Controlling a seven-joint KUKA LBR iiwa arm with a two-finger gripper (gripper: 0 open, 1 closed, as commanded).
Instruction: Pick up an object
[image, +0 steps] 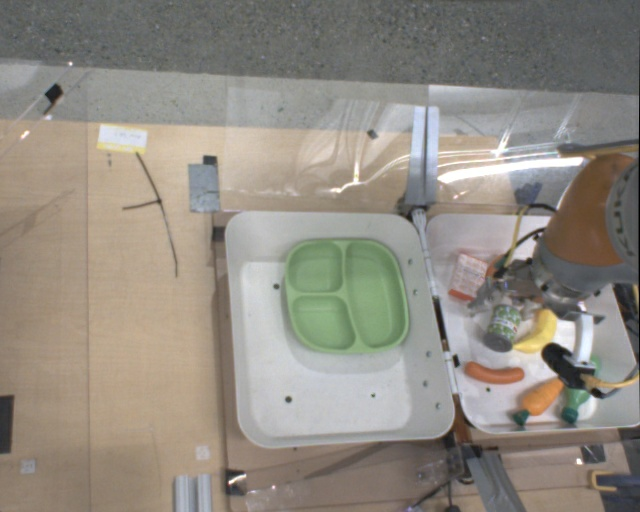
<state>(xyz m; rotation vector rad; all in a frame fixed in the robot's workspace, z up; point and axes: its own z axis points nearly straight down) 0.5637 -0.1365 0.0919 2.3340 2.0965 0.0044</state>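
While banana and sausage crowd close, pincer grip on can unclear.

A green divided plate lies in the left bin, toward its far edge. On the bench's far left corner sits a yellow label.

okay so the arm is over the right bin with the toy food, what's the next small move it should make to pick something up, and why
Probably a short straight descent onto the can. The gripper sits just above it in the right bin, and the can stands apart from the hot dog, though the banana lies close beside it. Whether the fingers are lined up on the can is hard to tell from this view, so go down slowly.
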